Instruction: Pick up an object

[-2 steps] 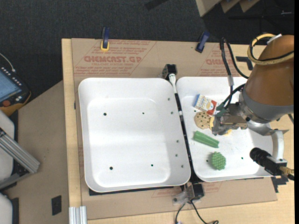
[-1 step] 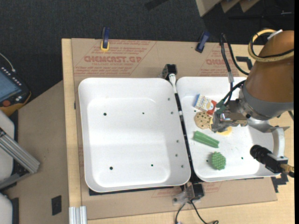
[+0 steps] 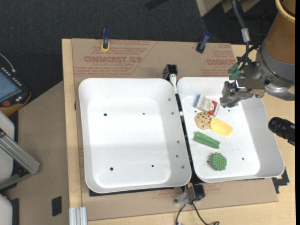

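Claw (image 3: 229, 99) hangs over right bin (image 3: 262, 168), upper part; fingers dark, bunched, gap unreadable, so cannot tell wide or narrow; nothing seen held. Just left of it: packet (image 3: 206, 104), lying flat, long axis slanting down to the right. Below, touching or nearly: cookie (image 3: 203, 120), yellow piece (image 3: 221, 127). Then green bar (image 3: 206, 139), long axis running upper-left to lower-right; green ball (image 3: 217, 161) apart. Risk, as judged: the crowded cluster, where a descent may pinch two items or nudge the packet aside; flat packet may slip.
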You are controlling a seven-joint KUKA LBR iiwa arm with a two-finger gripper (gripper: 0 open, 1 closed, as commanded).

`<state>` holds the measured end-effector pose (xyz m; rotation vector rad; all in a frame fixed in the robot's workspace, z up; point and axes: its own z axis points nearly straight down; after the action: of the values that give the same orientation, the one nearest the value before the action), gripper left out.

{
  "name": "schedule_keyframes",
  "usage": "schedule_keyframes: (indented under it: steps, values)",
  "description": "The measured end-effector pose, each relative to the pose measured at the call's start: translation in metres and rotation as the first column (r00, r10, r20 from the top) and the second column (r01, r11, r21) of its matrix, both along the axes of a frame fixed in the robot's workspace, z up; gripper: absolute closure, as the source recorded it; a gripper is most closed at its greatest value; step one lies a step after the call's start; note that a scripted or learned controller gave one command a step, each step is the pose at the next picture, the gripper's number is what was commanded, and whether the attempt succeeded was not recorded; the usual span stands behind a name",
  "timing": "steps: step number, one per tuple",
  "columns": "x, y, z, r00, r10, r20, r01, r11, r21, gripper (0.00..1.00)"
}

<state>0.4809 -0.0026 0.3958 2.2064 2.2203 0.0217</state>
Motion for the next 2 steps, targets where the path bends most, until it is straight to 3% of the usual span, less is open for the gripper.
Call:
schedule_keyframes:
  steps: [1,2]
  values:
    - [-0.002,0.038,-0.011,1.0,-0.002,-0.02,0.002,1.0,-0.001,1.0]
    - [0.019,0.079,0.021,1.0,-0.003,-0.013,0.003,1.0,-0.001,1.0]
